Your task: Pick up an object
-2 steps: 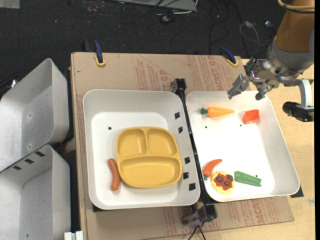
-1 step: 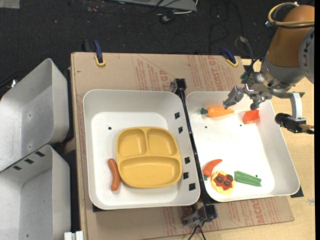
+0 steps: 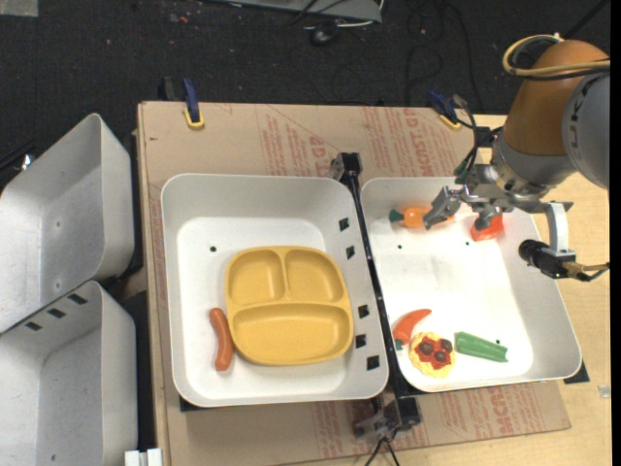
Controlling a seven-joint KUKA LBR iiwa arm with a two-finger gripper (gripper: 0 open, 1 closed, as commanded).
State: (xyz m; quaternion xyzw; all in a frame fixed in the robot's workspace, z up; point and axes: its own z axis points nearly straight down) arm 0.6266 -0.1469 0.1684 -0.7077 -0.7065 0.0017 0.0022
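On the left, the left bin (image 3: 184, 260) holds a yellow divided plate (image 3: 288, 305) with a toy sausage (image 3: 222, 339) lying just beside its left edge; none of that concerns this step. Across the divider, the right bin (image 3: 543, 357) carries a red chili (image 3: 410, 323), a small pizza slice (image 3: 433, 352) and a green pepper (image 3: 481, 347) along its near edge, well apart from the arm. At the far edge sits an orange carrot-like toy (image 3: 413, 217), and just right of it the gripper (image 3: 464, 205) hangs low over the bin with an orange-red block (image 3: 487, 226) near its right side. The fingers look parted and nothing sits between them, so no object is held yet. A good grasp probably means choosing one target, centring the fingers over it so neither tip lands on top, then descending straight down and closing only once the toy lies between them; the bin wall close by could crowd the approach.
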